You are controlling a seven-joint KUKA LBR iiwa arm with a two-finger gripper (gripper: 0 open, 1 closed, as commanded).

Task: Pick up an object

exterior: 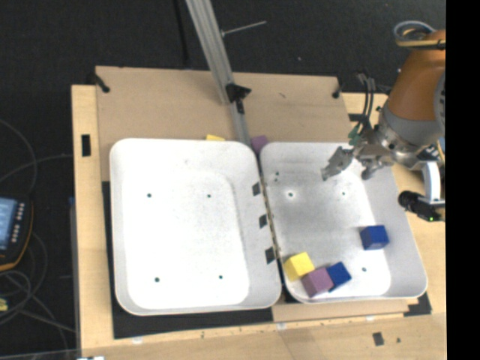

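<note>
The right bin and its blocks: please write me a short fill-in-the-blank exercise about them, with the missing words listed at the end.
1. The yellow block lies in the ____ bin.
2. The purple block sits between the yellow block and a ____ block.
3. The number of blue blocks in the right bin is ____.
4. The end effector hangs over the ____ bin.

Missing words: right; blue; two; right

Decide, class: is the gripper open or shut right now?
Open. The gripper hangs over the right bin with its two fingers spread apart and nothing between them.
</note>
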